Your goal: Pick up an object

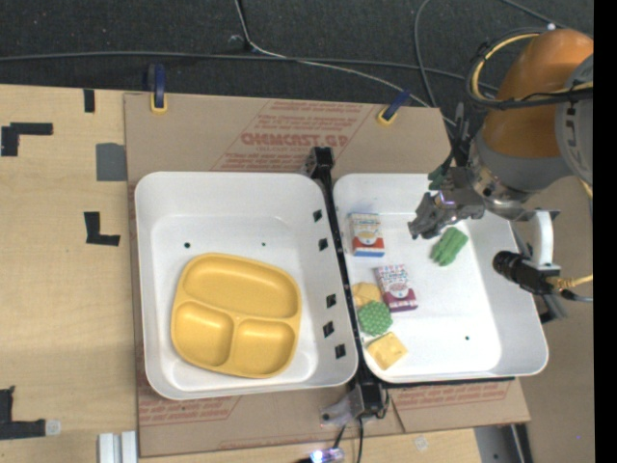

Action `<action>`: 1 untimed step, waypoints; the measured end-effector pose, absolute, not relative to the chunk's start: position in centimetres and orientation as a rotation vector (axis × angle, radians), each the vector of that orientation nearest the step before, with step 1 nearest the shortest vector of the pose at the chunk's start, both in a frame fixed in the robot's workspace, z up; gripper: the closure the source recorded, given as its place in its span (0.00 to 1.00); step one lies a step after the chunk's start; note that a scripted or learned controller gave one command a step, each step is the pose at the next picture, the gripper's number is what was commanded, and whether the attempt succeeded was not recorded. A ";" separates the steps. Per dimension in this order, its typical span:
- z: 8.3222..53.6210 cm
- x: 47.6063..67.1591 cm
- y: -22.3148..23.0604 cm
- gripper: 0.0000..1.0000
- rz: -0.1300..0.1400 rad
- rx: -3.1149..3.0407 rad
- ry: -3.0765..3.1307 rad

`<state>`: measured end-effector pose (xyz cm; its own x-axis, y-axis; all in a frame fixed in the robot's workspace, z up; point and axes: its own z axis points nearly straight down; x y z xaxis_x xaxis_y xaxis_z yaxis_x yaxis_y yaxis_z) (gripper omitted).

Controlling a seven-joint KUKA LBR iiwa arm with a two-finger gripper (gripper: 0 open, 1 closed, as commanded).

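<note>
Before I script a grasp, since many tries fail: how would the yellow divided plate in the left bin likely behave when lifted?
The yellow divided plate looks like moulded plastic, so probably stiff and light. Its smooth glossy surface may be slippery. It lies flat and wide in the left bin, so the claw would likely need to pinch its rim; lifted by one edge, it may tilt.

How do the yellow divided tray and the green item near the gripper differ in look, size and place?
The yellow divided tray is far larger than the green item. The tray is a flat yellow dish with three compartments; the green item is a small solid lump. The tray lies in the left bin, well away from the gripper; the green item lies in the right bin, just beside it. Both rest on white bin floors.
</note>
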<state>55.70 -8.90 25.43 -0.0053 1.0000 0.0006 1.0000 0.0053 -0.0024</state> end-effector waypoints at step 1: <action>24.1 57.9 -3.7 1.00 0.002 -2.213 -2.227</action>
